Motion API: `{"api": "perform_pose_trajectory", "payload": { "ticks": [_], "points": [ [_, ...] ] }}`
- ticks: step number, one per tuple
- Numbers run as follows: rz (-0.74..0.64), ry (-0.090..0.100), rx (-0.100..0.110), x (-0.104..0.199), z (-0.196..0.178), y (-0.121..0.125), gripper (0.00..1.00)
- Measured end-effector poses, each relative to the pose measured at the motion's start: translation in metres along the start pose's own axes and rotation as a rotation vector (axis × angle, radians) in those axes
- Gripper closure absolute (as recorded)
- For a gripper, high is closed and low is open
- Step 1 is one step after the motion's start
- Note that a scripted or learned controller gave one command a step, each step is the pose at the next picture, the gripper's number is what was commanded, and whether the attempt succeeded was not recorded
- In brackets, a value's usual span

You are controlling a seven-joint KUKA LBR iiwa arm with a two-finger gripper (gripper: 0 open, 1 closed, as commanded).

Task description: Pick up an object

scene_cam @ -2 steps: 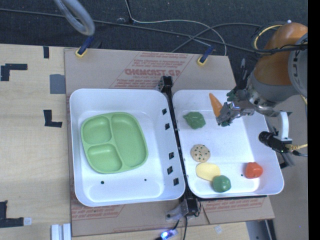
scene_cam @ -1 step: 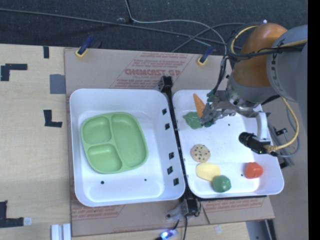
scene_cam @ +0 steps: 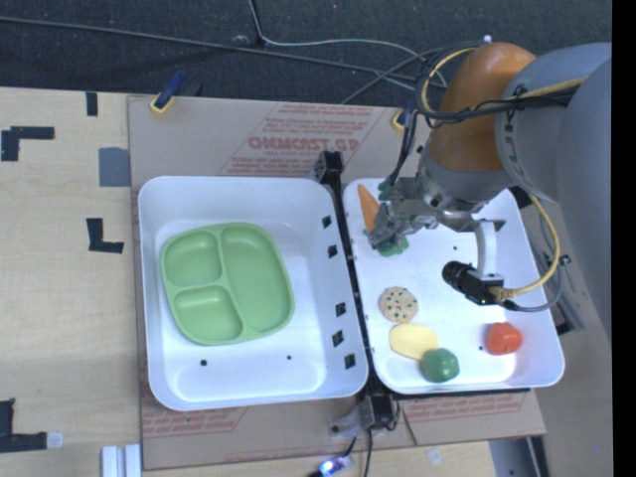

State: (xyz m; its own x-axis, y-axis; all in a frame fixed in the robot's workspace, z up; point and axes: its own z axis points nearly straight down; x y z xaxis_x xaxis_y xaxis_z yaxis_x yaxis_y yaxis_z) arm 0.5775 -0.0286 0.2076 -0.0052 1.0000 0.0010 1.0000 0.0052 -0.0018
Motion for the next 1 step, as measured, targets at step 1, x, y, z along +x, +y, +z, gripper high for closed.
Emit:
{"api": "perform_pose_trajectory", "payload": {
  "ticks": [1],
  "points": [
    [-0.002,0.001,-0.001,0.056,-0.0159,0.0036,1.0]
  ]
}}
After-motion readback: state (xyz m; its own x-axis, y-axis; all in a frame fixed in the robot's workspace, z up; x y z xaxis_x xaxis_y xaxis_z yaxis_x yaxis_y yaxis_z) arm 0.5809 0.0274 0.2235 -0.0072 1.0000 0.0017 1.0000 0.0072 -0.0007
